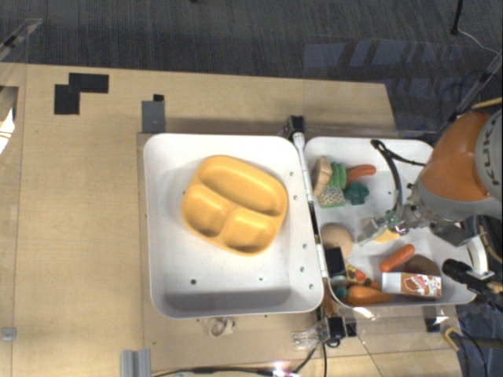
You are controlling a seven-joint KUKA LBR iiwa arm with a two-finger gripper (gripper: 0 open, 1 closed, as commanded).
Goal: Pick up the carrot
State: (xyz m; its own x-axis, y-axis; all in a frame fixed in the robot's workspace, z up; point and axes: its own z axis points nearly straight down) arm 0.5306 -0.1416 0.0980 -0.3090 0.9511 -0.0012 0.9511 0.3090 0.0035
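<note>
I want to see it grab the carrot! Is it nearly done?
Not yet. The carrot lies at the near edge of the right bin, untouched. The pincer is low inside that bin, farther back than the carrot. Left: reach it, grip it, lift it.

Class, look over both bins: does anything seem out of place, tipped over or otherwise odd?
Nothing looks spilled or broken. The oddity is the split: the left bin holds one big yellow loaf-like lump, while the right bin is crowded with small items, the carrot wedged at its near edge beside a carton lying on its side.
</note>
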